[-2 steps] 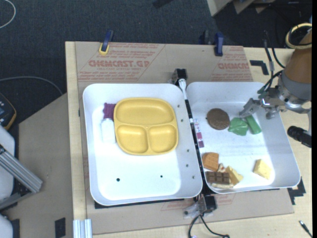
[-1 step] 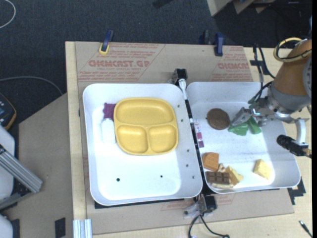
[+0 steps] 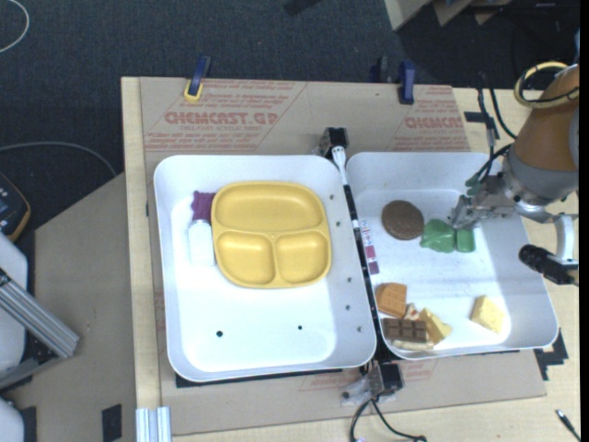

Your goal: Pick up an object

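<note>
Far to the left of the pincer, in the left white bin (image 3: 175,274), lies a yellow plastic plate with three compartments (image 3: 271,233); a small purple piece (image 3: 202,204) and a white bottle-like thing (image 3: 200,242) sit against the plate's far side from the pincer. In the right white bin (image 3: 515,330), a round brown cookie-like disc (image 3: 402,219) lies just left of the pincer, and lower left of it there is a heap of small food-like pieces, an orange waffle square (image 3: 392,297) among brown and tan bits (image 3: 412,330). A green soft-looking lump (image 3: 448,238) sits directly beneath the pincer (image 3: 463,213), touching it or nearly so. Lower right of it rests a pale yellow cheese-like wedge (image 3: 489,313).

The pincer is down in the bin at the green lump's upper edge; whether it is released or clenched, I cannot tell, for the tips are small and blurred against the lump.

By my judgement the step in hand is the reach and grasp, with the green lump the likely target. The next move calls for a firm closing on the lump, then a straight lift clear of the disc beside it.
</note>
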Tool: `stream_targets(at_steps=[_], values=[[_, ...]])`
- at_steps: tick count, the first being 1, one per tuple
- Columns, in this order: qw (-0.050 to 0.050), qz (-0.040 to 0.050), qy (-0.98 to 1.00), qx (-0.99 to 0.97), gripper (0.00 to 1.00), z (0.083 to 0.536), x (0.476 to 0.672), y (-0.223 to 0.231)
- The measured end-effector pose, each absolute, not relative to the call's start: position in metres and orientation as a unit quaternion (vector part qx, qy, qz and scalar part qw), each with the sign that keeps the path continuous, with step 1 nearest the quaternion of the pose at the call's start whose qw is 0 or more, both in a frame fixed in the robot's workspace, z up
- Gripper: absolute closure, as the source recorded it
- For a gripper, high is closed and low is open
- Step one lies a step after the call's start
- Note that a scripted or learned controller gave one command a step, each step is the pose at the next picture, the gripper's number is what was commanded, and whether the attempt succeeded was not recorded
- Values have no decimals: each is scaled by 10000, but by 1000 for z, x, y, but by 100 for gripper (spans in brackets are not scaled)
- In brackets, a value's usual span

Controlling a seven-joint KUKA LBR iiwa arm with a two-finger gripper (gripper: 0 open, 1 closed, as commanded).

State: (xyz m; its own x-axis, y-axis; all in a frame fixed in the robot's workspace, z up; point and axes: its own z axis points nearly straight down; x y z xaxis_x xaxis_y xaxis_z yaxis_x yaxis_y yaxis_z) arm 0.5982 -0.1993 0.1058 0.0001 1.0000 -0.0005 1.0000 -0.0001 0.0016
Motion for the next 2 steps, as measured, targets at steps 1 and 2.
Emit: stream_targets(at_steps=[1, 2], values=[[31, 13, 7078, 7064, 100, 161, 604, -190], [34, 12, 7075, 7067, 100, 205, 606, -196]])
